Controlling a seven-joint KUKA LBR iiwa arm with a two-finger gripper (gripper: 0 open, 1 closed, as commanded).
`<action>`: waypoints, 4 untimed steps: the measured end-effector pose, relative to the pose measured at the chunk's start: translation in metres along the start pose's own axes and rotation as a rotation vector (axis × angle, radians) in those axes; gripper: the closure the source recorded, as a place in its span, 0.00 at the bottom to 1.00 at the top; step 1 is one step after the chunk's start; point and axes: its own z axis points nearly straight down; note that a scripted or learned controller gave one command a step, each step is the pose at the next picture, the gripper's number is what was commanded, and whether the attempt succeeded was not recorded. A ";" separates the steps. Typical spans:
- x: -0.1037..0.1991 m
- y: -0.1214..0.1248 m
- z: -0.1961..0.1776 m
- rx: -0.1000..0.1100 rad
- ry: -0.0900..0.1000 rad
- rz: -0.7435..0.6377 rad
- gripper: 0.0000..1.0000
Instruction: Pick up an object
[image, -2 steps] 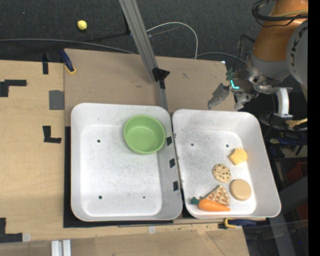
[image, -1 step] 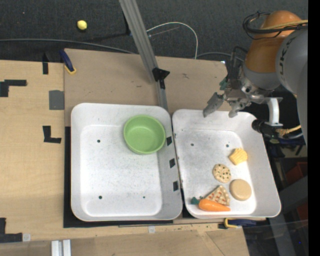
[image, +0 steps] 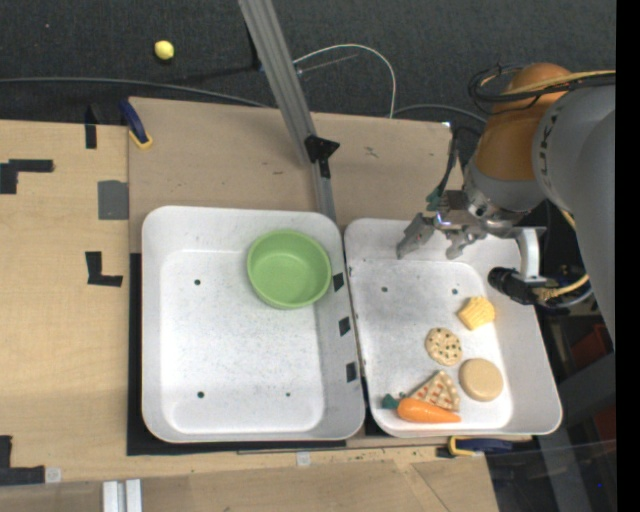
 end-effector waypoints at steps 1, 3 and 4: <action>-0.004 -0.002 0.064 0.001 0.000 0.000 0.00; 0.000 -0.004 0.006 -0.010 0.000 -0.001 1.00; -0.005 0.003 -0.042 -0.012 -0.001 0.000 1.00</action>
